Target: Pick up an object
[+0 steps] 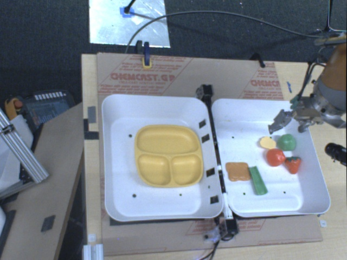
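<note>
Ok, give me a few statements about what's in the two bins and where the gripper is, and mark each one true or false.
1. The yellow divided tray lies in the left bin. True.
2. The gripper is above the left bin. False: it hangs over the right bin.
3. The green ball sits next to the red ball. True.
4. The green stick rests on the yellow tray. False: it lies in the right bin beside the orange square.
5. The gripper holds the red ball. False: the ball lies on the bin floor.

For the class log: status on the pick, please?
Gripper above right bin, holding nothing. Green ball nearest, below it. Tomato alongside.
</note>
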